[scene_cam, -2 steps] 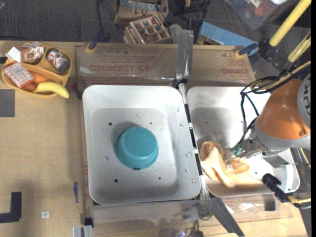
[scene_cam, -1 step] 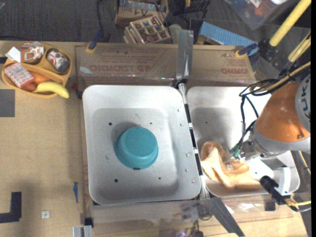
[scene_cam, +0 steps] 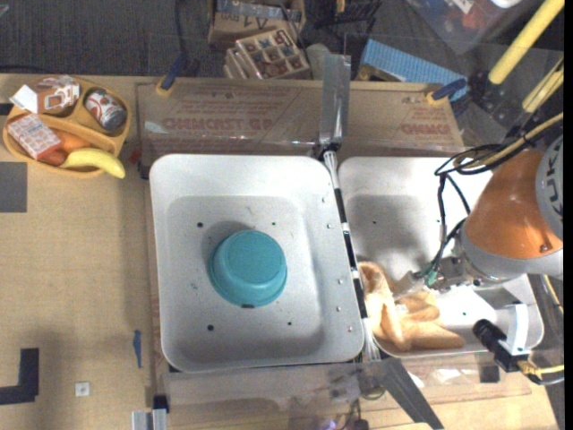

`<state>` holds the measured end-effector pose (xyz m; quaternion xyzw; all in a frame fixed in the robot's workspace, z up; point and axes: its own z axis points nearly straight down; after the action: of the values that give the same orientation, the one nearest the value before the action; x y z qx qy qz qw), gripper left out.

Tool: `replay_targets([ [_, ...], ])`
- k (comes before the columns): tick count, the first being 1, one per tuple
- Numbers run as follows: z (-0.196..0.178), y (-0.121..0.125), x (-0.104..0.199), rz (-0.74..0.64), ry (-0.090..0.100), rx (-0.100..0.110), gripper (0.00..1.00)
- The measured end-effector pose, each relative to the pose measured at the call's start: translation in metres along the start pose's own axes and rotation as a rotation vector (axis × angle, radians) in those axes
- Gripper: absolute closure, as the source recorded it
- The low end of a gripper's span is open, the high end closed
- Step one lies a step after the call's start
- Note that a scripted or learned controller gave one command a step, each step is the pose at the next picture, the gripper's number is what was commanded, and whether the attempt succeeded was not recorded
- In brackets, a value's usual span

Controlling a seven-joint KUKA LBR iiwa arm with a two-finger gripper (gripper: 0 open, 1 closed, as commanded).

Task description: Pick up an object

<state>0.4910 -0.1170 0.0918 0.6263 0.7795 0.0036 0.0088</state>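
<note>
A teal bowl point(scene_cam: 249, 268) lies upside down in the middle of the left bin point(scene_cam: 179, 195). In the right bin point(scene_cam: 394, 195), a tan, bread-like lump point(scene_cam: 414, 329) rests against the front left corner, and a paler piece point(scene_cam: 373, 281) lies just behind it by the left wall. The gripper point(scene_cam: 421, 281) is low in the right bin, right above the back edge of the tan lump, and the grey arm with its orange band point(scene_cam: 515, 209) comes in from the right. The wrist hides the tips.
A yellow dish point(scene_cam: 54, 155) with a banana, cans and small boxes stands on the bench at the far left. Cardboard lines the bench behind both bins. A metal divider point(scene_cam: 336, 106) rises between the bins at the back.
</note>
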Motion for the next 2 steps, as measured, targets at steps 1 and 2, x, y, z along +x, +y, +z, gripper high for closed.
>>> replay_targets([
  [1,0.000,-0.003,0.017,-0.025,0.000,-0.001,0.00],
  [2,0.001,0.050,-0.001,-0.123,0.004,0.002,0.00],
])
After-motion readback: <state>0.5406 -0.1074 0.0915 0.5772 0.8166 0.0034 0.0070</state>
